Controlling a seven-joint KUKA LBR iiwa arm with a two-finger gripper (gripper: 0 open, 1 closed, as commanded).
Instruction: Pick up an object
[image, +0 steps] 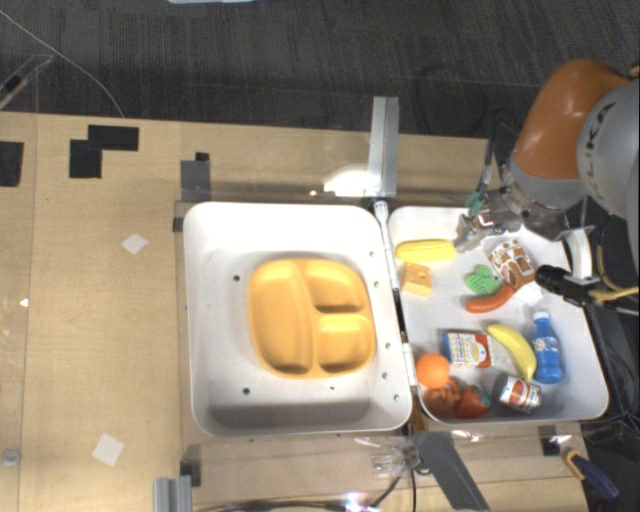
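A pale wooden surface (90, 330) carries two shallow white bins side by side, with dark carpeted floor (250, 50) beyond its far edge. Black marks sit on the far left of the wood, and a grey metal post (384, 150) stands upright behind the seam between the bins.

The left bin (215, 330) holds a yellow divided tray (310, 315) near its middle.

The right bin (590, 385) holds the small objects: a yellow corn cob (426, 250) at the far left, a yellow-orange block (417, 281) just nearer, a green piece (481, 280) touching a red sausage (489, 300), a brown-and-white patterned packet (513, 260), a white carton (466, 349), a banana (511, 348), a blue bottle (545, 348), an orange (433, 371), a dark red item (460, 400) and a small can (519, 394) along the near edge.

The arm (575, 120) reaches in from the right, its orange band high over the far right corner. The jaws (478, 226) hang at the far side of the right bin, between the corn cob and the patterned packet, close above the bin floor. How far they are parted cannot be told, and nothing is seen between them.
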